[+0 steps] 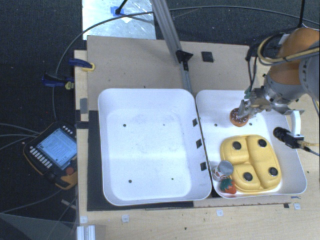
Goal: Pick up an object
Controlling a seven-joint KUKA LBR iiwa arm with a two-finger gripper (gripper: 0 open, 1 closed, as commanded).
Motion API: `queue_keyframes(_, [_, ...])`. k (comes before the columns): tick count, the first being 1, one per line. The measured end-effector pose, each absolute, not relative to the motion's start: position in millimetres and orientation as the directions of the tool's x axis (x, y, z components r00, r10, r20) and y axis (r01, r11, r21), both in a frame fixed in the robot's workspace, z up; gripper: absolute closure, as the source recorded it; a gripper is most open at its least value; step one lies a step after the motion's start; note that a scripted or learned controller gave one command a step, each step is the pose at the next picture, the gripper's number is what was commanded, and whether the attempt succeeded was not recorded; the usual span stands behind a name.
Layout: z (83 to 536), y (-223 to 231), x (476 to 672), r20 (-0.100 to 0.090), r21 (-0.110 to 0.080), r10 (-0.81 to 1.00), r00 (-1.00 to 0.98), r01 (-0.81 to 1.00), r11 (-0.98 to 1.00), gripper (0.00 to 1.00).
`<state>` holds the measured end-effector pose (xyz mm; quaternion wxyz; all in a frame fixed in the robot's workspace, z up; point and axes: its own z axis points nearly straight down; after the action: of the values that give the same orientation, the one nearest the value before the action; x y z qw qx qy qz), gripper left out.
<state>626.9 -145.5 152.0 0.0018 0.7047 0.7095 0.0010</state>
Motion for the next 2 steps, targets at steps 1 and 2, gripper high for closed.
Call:
queue_keyframes(1, [213.1, -150.5, 622.2, -0.001, 0.006, 1.000, -0.003, 1.000, 0.003, 1.00])
queue_keyframes(2, [219.8, -150.3, 623.0, 0.000, 0.003, 1.000, -0.004, 1.000, 0.004, 1.00])
